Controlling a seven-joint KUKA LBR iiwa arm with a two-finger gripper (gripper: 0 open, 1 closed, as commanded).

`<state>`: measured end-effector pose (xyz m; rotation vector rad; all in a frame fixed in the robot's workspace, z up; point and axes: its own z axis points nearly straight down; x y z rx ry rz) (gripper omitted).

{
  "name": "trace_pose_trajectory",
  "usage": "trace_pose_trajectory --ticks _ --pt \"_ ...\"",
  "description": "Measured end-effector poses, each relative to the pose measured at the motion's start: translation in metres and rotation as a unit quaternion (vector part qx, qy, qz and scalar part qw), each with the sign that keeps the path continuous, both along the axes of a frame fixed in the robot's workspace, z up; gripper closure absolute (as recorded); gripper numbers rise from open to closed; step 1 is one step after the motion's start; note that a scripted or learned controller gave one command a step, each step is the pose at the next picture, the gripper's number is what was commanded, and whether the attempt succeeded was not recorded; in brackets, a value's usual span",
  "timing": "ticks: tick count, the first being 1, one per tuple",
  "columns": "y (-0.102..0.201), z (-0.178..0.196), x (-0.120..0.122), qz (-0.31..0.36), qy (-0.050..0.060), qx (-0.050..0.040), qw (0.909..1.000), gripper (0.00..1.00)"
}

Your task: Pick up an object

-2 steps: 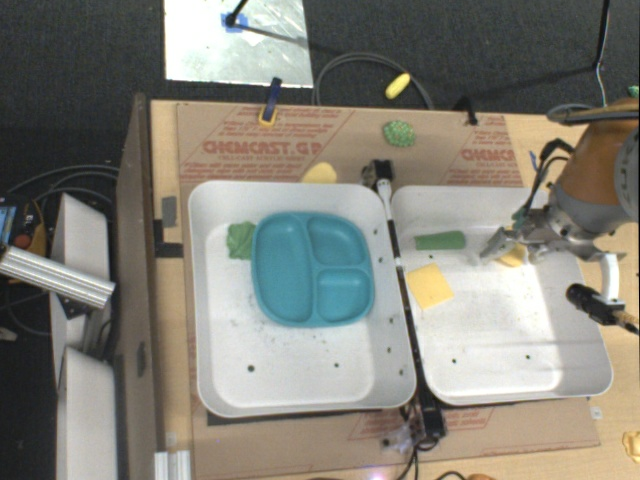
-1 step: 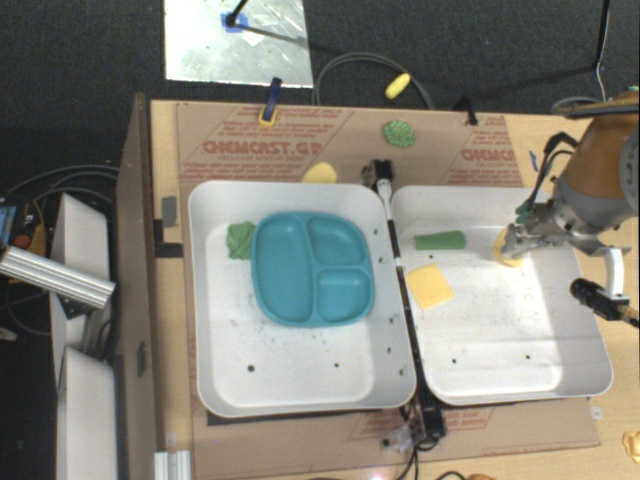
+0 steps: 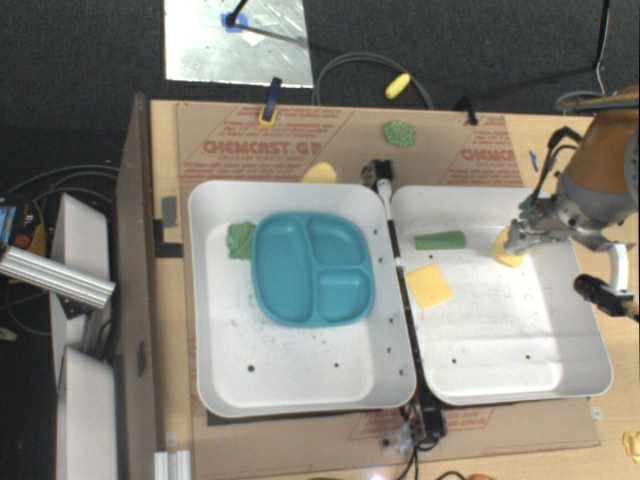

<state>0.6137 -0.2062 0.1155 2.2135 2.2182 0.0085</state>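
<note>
Arm [image 3: 600,168] reaches from right; tool [image 3: 520,236] low over small yellow object [image 3: 509,253] in right bin [image 3: 520,368] (contact unclear). Green block [image 3: 440,240], yellow slab [image 3: 429,286] nearby. Teal tray [image 3: 312,269] in left bin [image 3: 290,378].

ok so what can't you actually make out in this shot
- Gripper: fingers too small to judge, in the camera view.
- Yellow object under it: partly covered by the gripper, shape unclear.
- Green piece: partly hidden behind the blue divided plate.
- Arm: cut off by the right edge.

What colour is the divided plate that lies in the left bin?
Teal blue. The divided plate shows clearly in the camera view.
</note>
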Motion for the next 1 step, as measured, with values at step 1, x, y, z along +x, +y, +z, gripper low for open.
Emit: trace_pose_trajectory --ticks 1 --pt "0.0001 -0.0005 -0.0002 0.0 0.0 0.0001 1.0 0.0"
